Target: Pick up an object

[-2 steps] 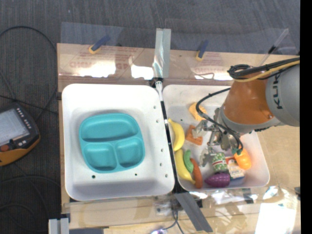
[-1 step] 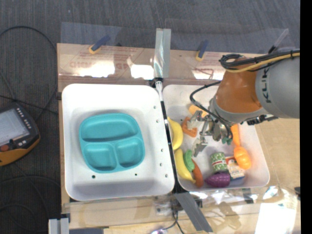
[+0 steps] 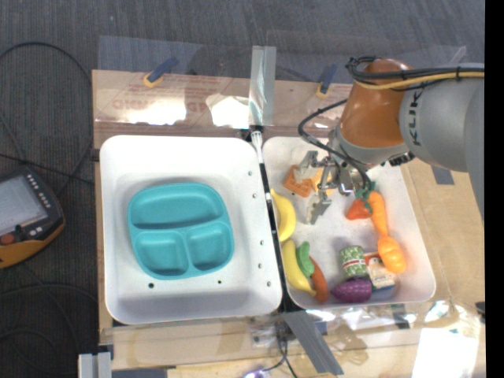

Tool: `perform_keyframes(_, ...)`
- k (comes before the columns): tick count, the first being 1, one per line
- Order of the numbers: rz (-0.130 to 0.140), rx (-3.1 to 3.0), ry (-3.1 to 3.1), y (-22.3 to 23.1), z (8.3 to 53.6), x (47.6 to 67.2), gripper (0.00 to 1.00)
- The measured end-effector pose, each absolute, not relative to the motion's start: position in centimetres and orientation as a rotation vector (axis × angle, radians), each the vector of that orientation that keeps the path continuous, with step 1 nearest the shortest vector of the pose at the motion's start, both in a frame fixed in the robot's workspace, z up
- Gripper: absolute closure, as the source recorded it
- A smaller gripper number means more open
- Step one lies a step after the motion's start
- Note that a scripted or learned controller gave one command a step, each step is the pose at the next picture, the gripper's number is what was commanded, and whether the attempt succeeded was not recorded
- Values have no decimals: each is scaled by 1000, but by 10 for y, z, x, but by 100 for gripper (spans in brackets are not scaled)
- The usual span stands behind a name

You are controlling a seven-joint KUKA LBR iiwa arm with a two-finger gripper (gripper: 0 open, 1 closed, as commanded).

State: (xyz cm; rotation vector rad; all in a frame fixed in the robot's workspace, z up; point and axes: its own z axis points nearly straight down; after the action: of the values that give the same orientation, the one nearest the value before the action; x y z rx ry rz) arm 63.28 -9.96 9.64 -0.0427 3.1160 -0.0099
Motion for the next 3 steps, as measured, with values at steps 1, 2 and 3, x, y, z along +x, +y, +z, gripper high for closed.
perform_keyframes(1, -15, -42, 3099, -100, 111, 637, 100)
perform_keyframes(2, -2, -44, 3135, -71, 212, 669, 100)
perform_keyframes(3, -14, -279, 3100, -172, 110, 676, 100)
